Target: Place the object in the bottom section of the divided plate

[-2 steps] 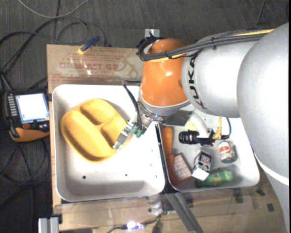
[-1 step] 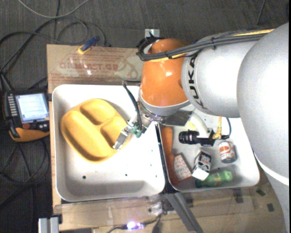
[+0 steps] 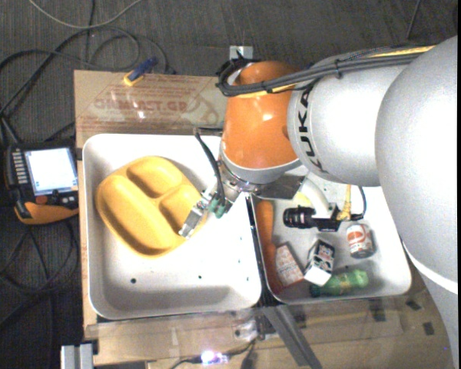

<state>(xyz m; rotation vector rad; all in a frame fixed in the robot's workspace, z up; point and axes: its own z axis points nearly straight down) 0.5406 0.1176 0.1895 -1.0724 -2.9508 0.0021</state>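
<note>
Gripper (image 3: pixel 194 220) sits low over the right rim of the yellow divided plate (image 3: pixel 134 206), just left of frame centre. We cannot tell how far open it is, nor whether it has hold of anything. A small green bit (image 3: pixel 219 207) shows against its upper right side. We cannot tell whether that is the task's object or part of the tool. The plate lies in the upper left part of the left bin (image 3: pixel 177 283), tilted, with two smaller sections toward the top and right and one larger section toward the lower left. Above the gripper is the orange band (image 3: pixel 257 129), then the grey arm (image 3: pixel 369 121) filling the upper right of the frame. The right bin (image 3: pixel 392 271) holds a green bottle (image 3: pixel 342 281) near its lower edge, a red and white can (image 3: pixel 359 241), a small black and white carton (image 3: pixel 320 254) and a reddish packet (image 3: pixel 286 261). At the far left is a lit screen (image 3: pixel 50 169) among cables.
</note>
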